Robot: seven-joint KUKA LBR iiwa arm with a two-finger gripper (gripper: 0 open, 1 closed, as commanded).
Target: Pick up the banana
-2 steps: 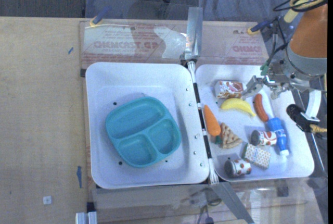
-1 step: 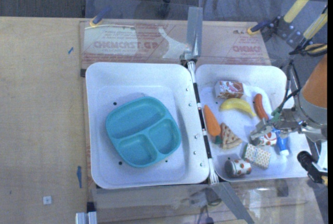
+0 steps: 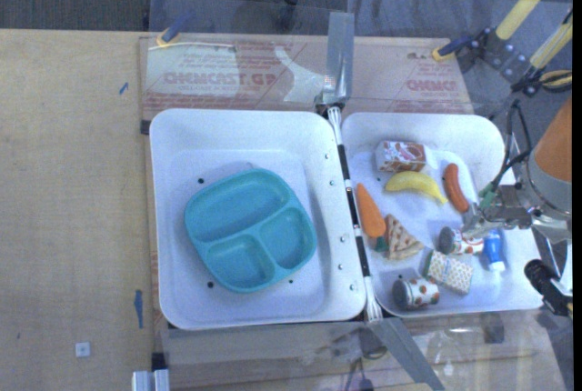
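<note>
The yellow banana (image 3: pixel 416 185) lies in the right bin (image 3: pixel 486 136), near its middle, curving left to right. My gripper (image 3: pixel 479 216) hangs low over the right side of that bin, to the right of and below the banana, a short gap away from it. Its tip is close above a small dark round item (image 3: pixel 446 239) and a red and white piece (image 3: pixel 470 244). Nothing yellow is at the gripper.
Around the banana lie a red sausage (image 3: pixel 455 187), a printed packet (image 3: pixel 401 155), an orange carrot (image 3: pixel 369 209) and a sandwich wedge (image 3: pixel 401 240). Nearer the front are a can (image 3: pixel 416 292), a patterned box (image 3: pixel 450 272) and a blue bottle (image 3: pixel 494 250). The left bin (image 3: pixel 173 144) holds a teal divided plate (image 3: pixel 249 229).
</note>
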